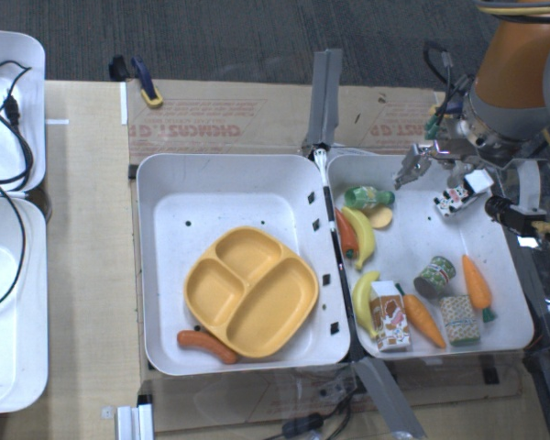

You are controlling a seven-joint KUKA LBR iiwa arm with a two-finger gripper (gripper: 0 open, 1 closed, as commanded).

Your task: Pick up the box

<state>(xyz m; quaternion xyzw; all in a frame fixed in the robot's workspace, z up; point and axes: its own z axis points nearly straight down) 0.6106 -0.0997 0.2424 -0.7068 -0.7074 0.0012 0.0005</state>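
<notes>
In the right bin [495, 342], a small green patterned box [460, 320] lies near the front right corner. A brown and white carton [390, 315] lies at the bin's front left, with an orange carrot [424, 321] between the two. My gripper [431, 183] hangs over the back of this bin, well behind both, its fingers open with nothing between them. The grey and orange arm [518, 62] comes in from the upper right.
The right bin also holds a green can [434, 276], a second carrot [477, 283], two bananas [361, 236], a red pepper [346, 236] and a green item [368, 196]. The left bin [165, 200] holds a yellow divided plate [250, 291] and a sausage [206, 344].
</notes>
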